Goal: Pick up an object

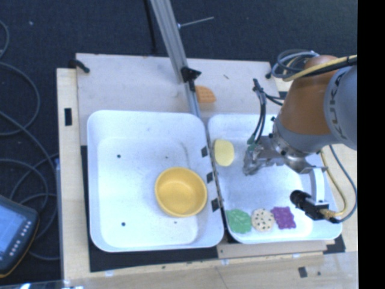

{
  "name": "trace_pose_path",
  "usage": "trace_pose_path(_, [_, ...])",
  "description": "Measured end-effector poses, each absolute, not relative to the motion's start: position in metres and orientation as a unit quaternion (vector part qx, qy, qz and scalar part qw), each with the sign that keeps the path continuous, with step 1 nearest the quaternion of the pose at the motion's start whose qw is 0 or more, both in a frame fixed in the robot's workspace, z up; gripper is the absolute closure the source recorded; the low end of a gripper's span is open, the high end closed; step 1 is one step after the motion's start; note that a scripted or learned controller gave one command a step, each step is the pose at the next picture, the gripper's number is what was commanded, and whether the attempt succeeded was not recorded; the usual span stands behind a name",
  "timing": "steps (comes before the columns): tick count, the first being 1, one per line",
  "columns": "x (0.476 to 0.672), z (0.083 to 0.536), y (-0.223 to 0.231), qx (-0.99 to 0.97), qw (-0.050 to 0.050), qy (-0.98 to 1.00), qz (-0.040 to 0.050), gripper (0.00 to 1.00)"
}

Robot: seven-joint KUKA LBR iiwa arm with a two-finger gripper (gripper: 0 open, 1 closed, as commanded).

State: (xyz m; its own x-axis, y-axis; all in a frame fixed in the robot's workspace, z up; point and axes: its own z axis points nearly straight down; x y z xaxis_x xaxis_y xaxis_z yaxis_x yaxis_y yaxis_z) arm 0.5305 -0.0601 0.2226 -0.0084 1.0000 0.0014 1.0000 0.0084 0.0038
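Observation:
My gripper (252, 164) hangs over the middle of the right bin (240, 128), a short way right of a pale yellow oval piece (224, 152) that lies by the bin's left wall. Nothing shows between its tips. Along the right bin's front edge lie a green piece (239, 220), a round cookie with dark chips (262, 220) and a purple piece (283, 217). A yellow bowl (180, 191) stands upright in the left bin (120, 161), towards its front right.
An orange object (204, 94) lies on the bench behind the bins, beside a slanted metal rail (171, 38). The divider between the bins runs just left of the pale yellow piece. A tablet (13, 233) sits off the bench at lower left.

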Motion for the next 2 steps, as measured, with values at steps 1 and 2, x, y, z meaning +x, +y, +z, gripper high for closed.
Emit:
trace_pose_path(1, [0.541,0.236,-0.004,0.704,0.000,0.710,0.0017,1.00])
trace_pose_path(2, [0.553,0.245,0.056,0.704,0.000,0.710,0.0014,1.00])
